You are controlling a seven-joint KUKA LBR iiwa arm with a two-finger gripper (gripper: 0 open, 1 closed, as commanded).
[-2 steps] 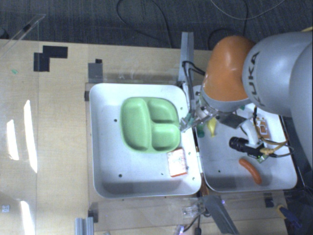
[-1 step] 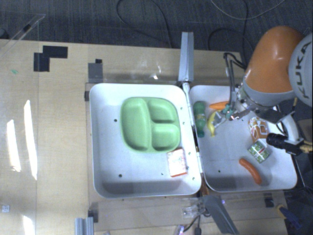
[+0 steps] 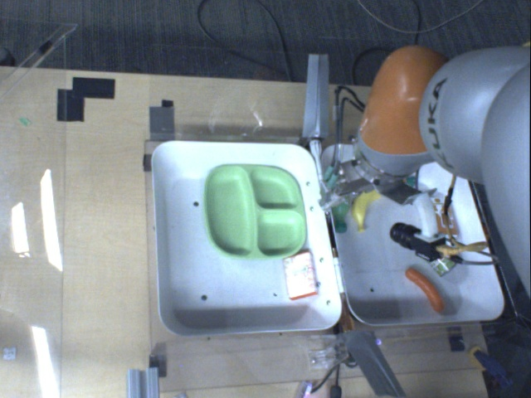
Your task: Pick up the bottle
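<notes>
Currently gripper [image 3: 342, 191] is hovering over right bin's [image 3: 382, 282] far-left corner beside a yellow item [image 3: 361, 211], grip state impossible to tell, orange sausage [image 3: 425, 289] lying near-right.

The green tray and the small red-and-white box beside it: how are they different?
The green tray is far bigger than the red-and-white box. The tray is one colour with sunken compartments; the box is a flat two-colour rectangle. The tray sits mid-bin; the box lies off its corner, near the rim. Both rest in the same white bin.
</notes>
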